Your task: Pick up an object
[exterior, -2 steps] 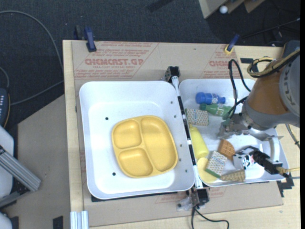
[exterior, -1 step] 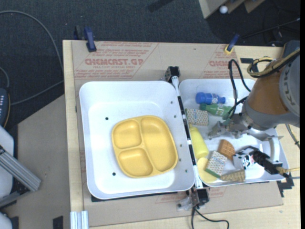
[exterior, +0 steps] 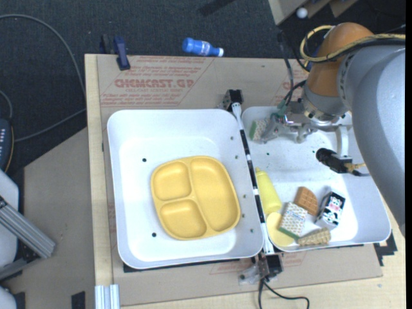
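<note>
At the far end of the right bin point(exterior: 380, 224), the gripper point(exterior: 278, 125) hovered low, its grip impossible to judge. The toys point(exterior: 302, 217) lay heaped at the near end. Nothing looked picked yet; next, it needed lining up over one.

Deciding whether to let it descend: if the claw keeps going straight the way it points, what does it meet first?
Probably the small greenish object at the right bin's far-left corner, just beyond the claw. Depth is hard to judge from this slant, so it might reach the bin floor first.
</note>
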